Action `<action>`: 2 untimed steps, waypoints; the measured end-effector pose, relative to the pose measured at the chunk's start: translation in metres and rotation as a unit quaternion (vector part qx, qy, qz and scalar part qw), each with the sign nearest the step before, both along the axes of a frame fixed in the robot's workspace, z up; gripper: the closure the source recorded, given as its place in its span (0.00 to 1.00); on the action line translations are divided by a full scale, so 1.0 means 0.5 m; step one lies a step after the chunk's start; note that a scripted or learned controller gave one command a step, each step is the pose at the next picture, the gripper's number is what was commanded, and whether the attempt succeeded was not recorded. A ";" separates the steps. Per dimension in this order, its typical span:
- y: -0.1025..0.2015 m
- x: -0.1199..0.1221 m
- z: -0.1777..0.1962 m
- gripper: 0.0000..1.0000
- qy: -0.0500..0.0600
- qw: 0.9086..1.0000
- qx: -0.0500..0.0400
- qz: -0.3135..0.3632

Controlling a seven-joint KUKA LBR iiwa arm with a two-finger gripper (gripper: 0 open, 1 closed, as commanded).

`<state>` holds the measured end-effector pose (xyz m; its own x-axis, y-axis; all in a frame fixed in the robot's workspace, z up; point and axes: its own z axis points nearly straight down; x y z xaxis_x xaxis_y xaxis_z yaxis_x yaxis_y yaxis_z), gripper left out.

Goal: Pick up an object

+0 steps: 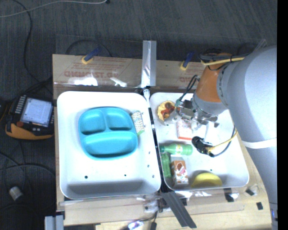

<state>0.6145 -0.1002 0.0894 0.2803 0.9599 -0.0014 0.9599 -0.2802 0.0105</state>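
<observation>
A blue sectioned tray (108,132) lies in the left bin (72,179), with a small patterned packet (137,121) touching its right edge. On the dark floor at left sits a handheld screen device (31,117).

Dark grey carpeted floor (40,27) all around, ribbed in texture, crossed by thin cables: a pale one (22,11) curling at the top left, black ones (18,175) looping at the lower left. On the floor to the left, a handheld control pendant (30,117) with a lit screen and orange-yellow casing, lying just beside the desk (108,72). Near the bottom left corner, a small grey cylindrical object (15,192). Brown cardboard sheet over the desk's far part, printed with reversed lettering, held by blue and yellow clamps (91,55) at its far edge. Upright metal strip (149,63) at the middle of the far side. Even, diffuse light, no strong shadows.
</observation>
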 end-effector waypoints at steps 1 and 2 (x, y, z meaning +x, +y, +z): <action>0.000 0.000 0.020 1.00 0.000 1.000 -0.001 0.000; 0.001 -0.015 0.192 1.00 0.007 0.998 0.001 0.069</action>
